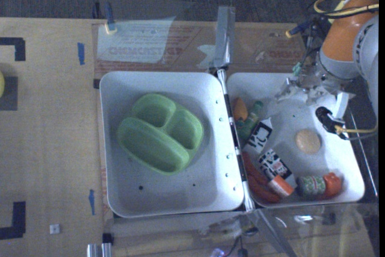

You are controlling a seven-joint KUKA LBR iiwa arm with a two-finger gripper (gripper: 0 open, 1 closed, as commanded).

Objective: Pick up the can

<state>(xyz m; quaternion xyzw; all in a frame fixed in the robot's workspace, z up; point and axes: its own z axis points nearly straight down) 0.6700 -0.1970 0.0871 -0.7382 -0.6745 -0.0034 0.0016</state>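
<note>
Expect a mis-grasp: the can (312, 185) lies on its side in the right bin (355, 192), at its near edge, touching an orange-red item (332, 183), while the tool (311, 88) hangs over that bin's far end, well apart from the can, finger spacing indiscernible, nothing visibly held.

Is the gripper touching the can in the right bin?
Apart. In the camera view the gripper is at the far side of the right bin, and the can lies near its front edge, white floor between them.
</note>
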